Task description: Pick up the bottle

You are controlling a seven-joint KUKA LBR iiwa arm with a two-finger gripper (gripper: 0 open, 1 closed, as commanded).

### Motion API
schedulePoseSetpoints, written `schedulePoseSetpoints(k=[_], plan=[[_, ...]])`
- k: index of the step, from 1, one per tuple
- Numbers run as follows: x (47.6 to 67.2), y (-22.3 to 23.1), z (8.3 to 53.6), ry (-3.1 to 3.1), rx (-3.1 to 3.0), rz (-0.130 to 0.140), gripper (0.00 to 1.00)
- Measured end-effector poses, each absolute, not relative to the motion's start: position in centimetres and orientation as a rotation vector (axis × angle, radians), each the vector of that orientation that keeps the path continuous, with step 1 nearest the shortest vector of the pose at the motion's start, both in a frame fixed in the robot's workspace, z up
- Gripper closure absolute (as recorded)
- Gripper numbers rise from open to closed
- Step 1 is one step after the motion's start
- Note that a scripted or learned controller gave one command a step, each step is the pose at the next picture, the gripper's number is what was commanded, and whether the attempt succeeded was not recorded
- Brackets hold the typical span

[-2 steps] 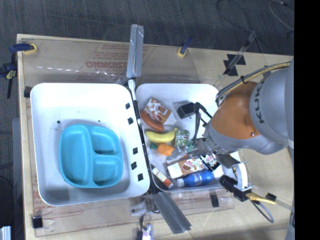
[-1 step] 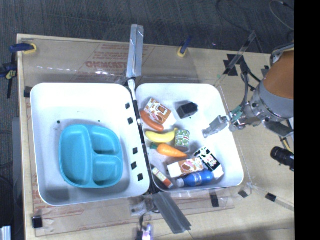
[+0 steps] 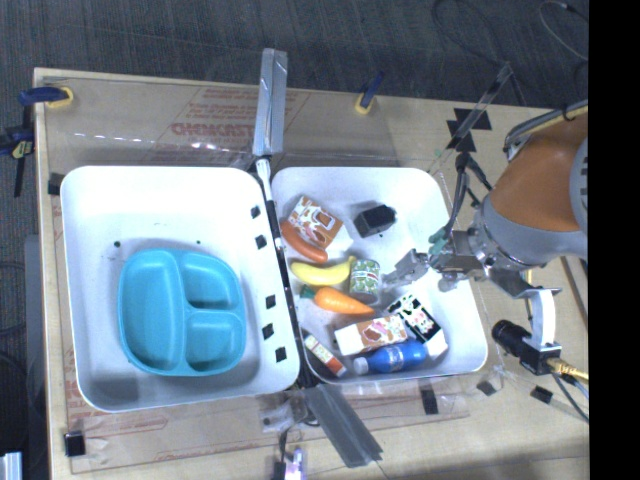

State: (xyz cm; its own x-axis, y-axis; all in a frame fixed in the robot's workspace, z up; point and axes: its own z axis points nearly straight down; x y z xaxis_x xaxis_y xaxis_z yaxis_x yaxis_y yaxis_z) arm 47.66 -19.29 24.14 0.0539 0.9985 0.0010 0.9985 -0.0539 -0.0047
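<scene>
Near the front wall of the right bin [image 3: 455,213] lies the bottle [image 3: 400,359], on its side, blue with a white cap end pointing left. Touching it from behind sits a small carton [image 3: 372,334], and just beside that a black-and-white patterned box [image 3: 417,318]. Further back I see a carrot [image 3: 342,301], a banana [image 3: 320,272], a small green-labelled can [image 3: 365,276], an orange-and-white packet [image 3: 313,225] and a black block [image 3: 375,219]. I hang my gripper [image 3: 412,265] above the bin's middle, well apart from the bottle, with nothing between my fingers; whether they are spread or closed I cannot tell. Left of all this, the other bin [image 3: 90,203] holds a blue divided tray [image 3: 183,311].
</scene>
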Motion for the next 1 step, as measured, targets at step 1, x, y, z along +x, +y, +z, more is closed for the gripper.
schedulePoseSetpoints(k=[1], plan=[[47.75,-17.96,12.56,-1.888,-2.51,-0.001,0.0]])
